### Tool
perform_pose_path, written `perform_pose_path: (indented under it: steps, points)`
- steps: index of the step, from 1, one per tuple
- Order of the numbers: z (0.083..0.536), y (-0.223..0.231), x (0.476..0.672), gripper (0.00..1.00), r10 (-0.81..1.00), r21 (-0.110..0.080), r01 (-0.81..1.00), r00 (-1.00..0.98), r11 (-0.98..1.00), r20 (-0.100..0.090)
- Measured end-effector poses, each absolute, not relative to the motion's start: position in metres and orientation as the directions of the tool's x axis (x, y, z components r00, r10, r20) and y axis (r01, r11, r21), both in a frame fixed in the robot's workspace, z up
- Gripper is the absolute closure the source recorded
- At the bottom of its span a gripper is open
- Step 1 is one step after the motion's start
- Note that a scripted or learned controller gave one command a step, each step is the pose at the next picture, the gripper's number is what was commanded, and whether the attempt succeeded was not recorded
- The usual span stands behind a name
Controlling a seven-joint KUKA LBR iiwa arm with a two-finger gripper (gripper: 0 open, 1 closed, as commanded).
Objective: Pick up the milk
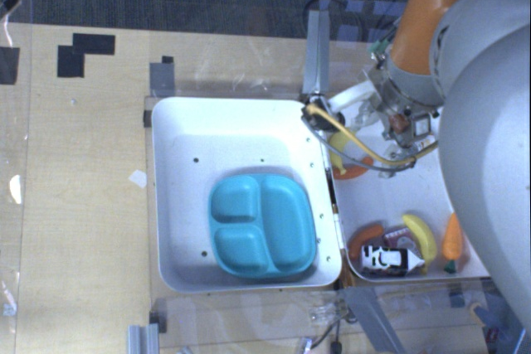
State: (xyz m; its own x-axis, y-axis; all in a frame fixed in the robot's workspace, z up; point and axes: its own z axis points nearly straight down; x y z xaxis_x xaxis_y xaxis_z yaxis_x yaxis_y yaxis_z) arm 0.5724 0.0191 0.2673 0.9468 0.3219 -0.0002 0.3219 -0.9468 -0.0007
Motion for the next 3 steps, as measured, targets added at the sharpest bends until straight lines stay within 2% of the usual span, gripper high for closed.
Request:
perform_pose_path:
  steps: [1,2,3]
  points:
    - [0.183,0.003,0.519,0.0,0.25,-0.002,0.25,0.968,-0.968,-0.001]
    - [0.324,-0.023,0.488,0.0,0.323,0.002,0.323,0.947,-0.947,0.005]
    - [0.183,-0.06,0.487,0.0,0.202,-0.002,0.202,0.979,-0.979,-0.001]
